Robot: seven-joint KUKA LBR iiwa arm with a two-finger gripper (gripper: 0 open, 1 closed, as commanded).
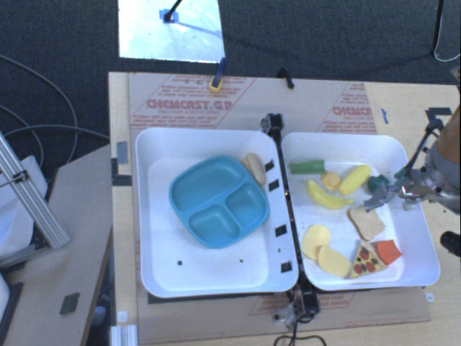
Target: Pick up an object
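Around me the right bin (414, 157) is crowded: a green stick (306, 167) lies at its upper left, a banana (325, 197) curves below it with a small orange-yellow piece (331, 181) and a yellow oblong piece (354, 179) beside it, and lower down sit two pale yellow rounds (315, 238), a pizza slice (366, 259) and a red-orange block (388, 251). The left bin (155, 265) holds a blue divided plate (218, 200) with a tan piece (254, 168) touching its upper right rim. Both bins rest on a cardboard sheet (187, 99) with red printing, laid over a pale bench (79, 193); dark carpet (57, 42) fills the top of the frame, with a shiny square plate (171, 20) on it, and cables trail at the left. A metal rail (29, 197) slants at the far left. My gripper (379, 195) comes in from the right edge at mid-height of the right bin, and something dark teal (377, 184) sits at its tip, though I cannot tell whether that is an object or part of me, nor can I tell how my end stands. The bread slice (367, 223) lies just below and slightly left of my tip, very near it.
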